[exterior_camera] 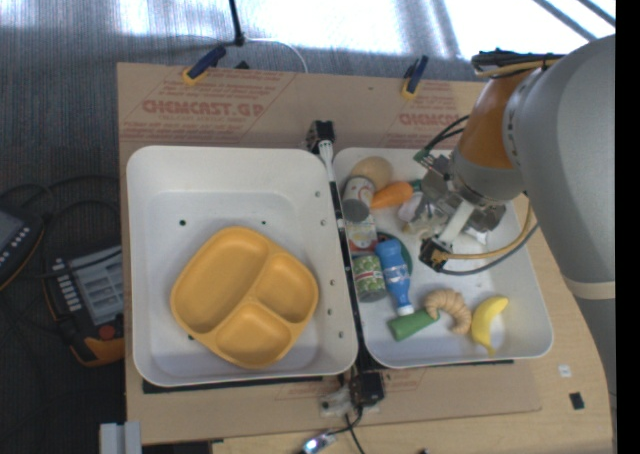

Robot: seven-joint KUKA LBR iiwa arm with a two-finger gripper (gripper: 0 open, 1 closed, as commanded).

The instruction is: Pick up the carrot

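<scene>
The carrot (391, 195), short and orange, lies in the right bin (530, 327) near its far left corner, beside a beige round object (371, 171). My gripper (416, 210) hangs low over the bin right at the carrot's right end, close to it or touching it. The wrist hides the spot where the two meet. I cannot see the carrot lifted off the bin floor.
In the right bin lie a grey can (357, 208), a green can (367, 277), a blue bottle (394, 272), a green block (409, 326), a croissant (449, 306) and a banana (488, 322). The left bin (160, 192) holds a yellow divided plate (245, 308).
</scene>
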